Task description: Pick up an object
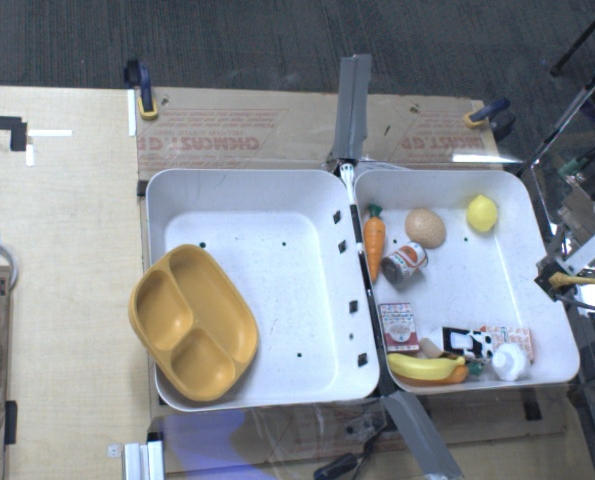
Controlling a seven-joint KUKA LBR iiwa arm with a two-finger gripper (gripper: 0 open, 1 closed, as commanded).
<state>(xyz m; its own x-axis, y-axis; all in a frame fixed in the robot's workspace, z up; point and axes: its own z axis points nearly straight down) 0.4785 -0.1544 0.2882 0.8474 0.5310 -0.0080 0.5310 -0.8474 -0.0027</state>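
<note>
Two white bins: left bin (177, 193), right bin (522, 193), touching along the middle. One yellow divided tray (192, 320), in the left bin, lower left corner, overhanging the rim. In the right bin: one banana (425, 368) against the near wall; one carrot (374, 243) by the divider; one small red-labelled carton (398, 326); one tin can (405, 262) on its side; one brown egg-shaped item (425, 227); one lemon (482, 213). My claw: state not discernible from here.
</note>
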